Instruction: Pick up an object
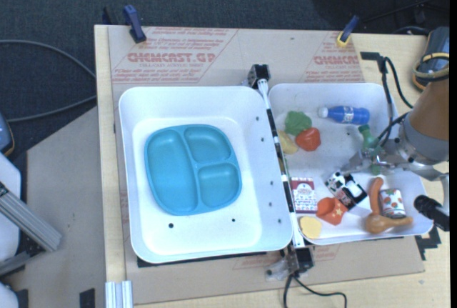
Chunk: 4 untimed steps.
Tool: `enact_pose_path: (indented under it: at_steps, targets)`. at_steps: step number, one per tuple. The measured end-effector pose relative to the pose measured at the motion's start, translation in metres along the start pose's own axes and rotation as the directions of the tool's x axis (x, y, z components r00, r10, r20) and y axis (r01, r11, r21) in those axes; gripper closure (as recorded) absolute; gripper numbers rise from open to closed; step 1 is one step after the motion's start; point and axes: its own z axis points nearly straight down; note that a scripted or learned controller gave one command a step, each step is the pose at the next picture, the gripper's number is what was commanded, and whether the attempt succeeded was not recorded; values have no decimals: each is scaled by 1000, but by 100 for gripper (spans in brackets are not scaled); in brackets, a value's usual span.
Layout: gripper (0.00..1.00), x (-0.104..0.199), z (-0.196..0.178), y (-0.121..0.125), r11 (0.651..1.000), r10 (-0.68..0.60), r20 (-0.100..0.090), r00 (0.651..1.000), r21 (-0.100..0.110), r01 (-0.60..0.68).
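The right bin (325, 93) holds several small objects. A blue bottle (345, 114) lies near its far wall. A green toy (298, 121) and a red one (308, 138) sit left of the bottle. Nearer the front are a red-and-white carton (303, 194), a black-and-white toy (345, 187), an orange-red piece (330, 210), a yellow slice (310, 226), a sausage (376, 194) and a small can (393, 203). My gripper (370, 155) reaches in from the right and hangs low over the bin's right half, just above the black-and-white toy and the sausage. A small green item (365, 133) lies beside it.
The left bin (136, 106) holds a blue divided plate (193, 168). A black clamp (258, 75) sits where the two bins meet. Blue clips (133, 22) hold the cardboard sheet at the bench's far edge. The arm's orange band (437, 110) stands over the right bin's right rim.
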Motion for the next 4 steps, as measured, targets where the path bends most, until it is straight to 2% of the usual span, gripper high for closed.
enact_pose_path:
  at_steps: [1,2,3,4]
  targets:
    - [0,47,10,47,1000,2,6,1000,-22,-2]
    - [0,21,-1,151,1000,-2,3,1000,6,1]
    - [0,64,-25,150,1000,-1,0,1000,11,1]
    - [0,31,-47,151,1000,1,2,1000,8,-1]
